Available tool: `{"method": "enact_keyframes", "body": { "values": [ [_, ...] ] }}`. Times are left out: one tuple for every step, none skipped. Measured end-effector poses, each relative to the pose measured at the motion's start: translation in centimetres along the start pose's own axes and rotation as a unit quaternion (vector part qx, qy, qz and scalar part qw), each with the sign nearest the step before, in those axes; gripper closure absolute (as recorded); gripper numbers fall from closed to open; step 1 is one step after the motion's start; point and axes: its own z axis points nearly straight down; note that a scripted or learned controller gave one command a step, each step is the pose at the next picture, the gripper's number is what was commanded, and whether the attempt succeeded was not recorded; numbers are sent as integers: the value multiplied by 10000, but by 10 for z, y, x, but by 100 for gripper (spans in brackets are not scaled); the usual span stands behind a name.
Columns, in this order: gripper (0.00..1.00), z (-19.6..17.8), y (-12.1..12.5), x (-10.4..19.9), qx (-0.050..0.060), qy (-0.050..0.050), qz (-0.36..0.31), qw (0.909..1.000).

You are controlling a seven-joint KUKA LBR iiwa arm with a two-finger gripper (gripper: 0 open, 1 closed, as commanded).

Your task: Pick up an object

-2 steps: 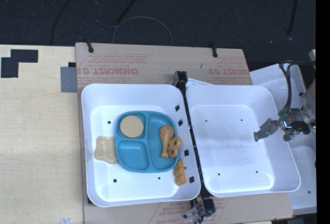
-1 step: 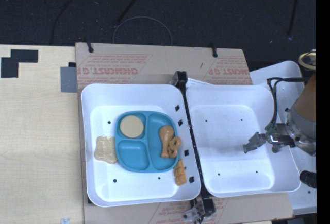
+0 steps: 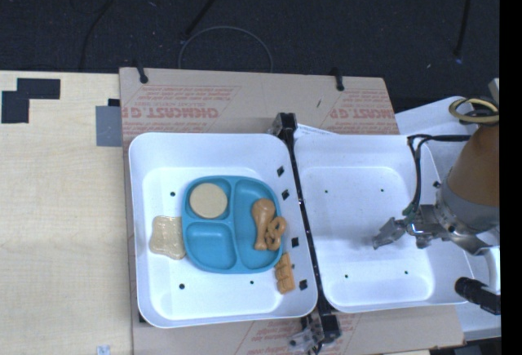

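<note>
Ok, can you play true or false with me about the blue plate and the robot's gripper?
1. The blue plate sits in the left bin. True.
2. A round tan disc lies in one of the plate's compartments. True.
3. The gripper is over the left bin. False: it is over the right bin, away from the plate.
4. The pale bread-like piece lies on the plate. False: it lies on the bin floor, against the plate's left edge.
5. A small brown piece lies off the plate near its lower right corner. True.
6. The gripper is holding the pretzel-like piece. False: that piece lies on the plate.
</note>
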Motion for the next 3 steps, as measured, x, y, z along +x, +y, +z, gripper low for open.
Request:
{"method": "enact_keyframes", "body": {
  "values": [
    [0,54,-1,1,3,2,0,10000],
    [100,41,0,0,-6,-1,26,10000],
    [100,-9,-8,5,-40,-13,-12,10000]
  ]
}}
